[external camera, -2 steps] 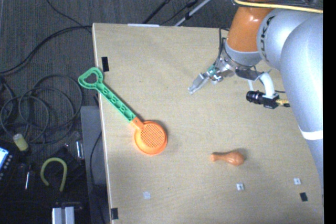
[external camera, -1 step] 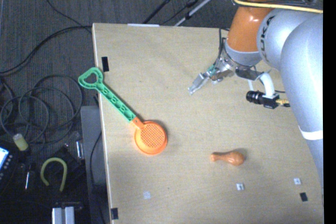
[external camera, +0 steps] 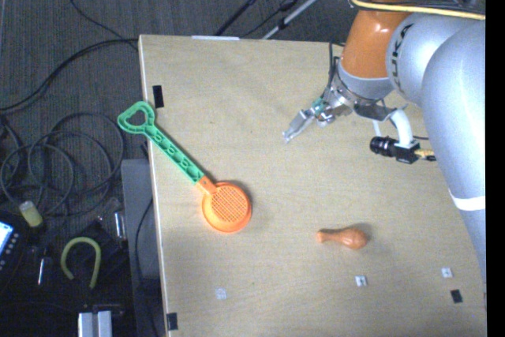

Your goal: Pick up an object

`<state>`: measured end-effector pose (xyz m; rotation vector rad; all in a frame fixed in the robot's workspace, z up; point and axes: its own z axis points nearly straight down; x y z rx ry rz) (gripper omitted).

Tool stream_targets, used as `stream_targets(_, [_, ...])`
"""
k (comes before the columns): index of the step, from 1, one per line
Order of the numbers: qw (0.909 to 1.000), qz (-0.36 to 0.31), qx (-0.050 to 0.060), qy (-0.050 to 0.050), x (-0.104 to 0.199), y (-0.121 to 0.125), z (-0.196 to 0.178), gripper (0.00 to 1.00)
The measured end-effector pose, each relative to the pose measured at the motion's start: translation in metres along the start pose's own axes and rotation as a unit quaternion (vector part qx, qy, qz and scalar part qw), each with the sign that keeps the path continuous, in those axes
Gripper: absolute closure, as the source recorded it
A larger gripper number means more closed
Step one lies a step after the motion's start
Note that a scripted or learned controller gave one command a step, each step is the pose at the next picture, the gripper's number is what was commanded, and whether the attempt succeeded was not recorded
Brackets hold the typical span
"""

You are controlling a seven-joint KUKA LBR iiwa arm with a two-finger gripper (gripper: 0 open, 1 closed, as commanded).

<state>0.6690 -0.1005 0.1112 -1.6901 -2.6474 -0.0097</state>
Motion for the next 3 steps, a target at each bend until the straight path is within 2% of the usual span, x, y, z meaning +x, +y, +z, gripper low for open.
stream_targets(3, [1.0000, 0.000, 0.000, 0.000, 0.0000, 0.0000, 0.0000, 0.00])
